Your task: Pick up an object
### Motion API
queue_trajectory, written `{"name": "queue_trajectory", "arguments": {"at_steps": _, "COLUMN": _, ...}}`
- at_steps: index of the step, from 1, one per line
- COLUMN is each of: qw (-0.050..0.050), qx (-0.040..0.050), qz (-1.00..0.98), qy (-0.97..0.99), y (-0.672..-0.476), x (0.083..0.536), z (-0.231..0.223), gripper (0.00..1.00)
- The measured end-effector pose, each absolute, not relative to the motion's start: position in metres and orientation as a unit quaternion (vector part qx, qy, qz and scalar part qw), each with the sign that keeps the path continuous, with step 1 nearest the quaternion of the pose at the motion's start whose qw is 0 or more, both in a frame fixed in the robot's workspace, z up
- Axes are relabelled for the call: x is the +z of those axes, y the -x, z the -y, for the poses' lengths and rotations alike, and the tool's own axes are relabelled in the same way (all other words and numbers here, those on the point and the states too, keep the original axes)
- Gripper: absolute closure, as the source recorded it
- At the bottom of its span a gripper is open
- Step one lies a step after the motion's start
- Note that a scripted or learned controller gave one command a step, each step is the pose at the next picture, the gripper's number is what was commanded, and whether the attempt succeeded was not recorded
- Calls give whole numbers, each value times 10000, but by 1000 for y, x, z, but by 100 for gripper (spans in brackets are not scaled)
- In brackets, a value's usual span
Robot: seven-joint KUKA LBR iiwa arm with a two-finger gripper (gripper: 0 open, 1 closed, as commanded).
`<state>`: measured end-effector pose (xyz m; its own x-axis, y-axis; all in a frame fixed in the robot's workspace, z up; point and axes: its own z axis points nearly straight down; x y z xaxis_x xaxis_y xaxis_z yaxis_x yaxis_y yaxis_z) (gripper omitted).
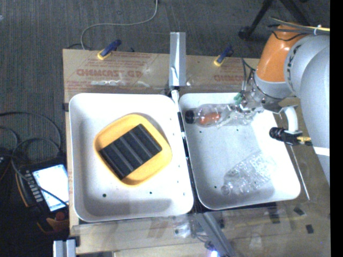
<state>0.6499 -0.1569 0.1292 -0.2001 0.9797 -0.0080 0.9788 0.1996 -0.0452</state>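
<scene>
A clear plastic bottle with a black cap and orange contents lies on its side along the far wall of the right bin. My gripper is low at the bottle's right end, under the orange wrist band, very close to it or touching it. A crumpled clear plastic piece lies in the near part of the same bin. In the left bin rests a yellow pad with a black ridged top.
A metal post stands behind the wall between the bins. Two blue-and-yellow clamps hold the cardboard backing at the far edge. A black fitting sticks out from the arm over the right bin's right rim.
</scene>
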Motion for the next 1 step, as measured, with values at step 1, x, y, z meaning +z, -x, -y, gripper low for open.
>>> {"name": "queue_trajectory", "arguments": {"at_steps": 1, "qw": -19, "qx": 9, "qz": 7823, "qy": 6229, "y": -661, "x": 195, "z": 198, "gripper": 0}}
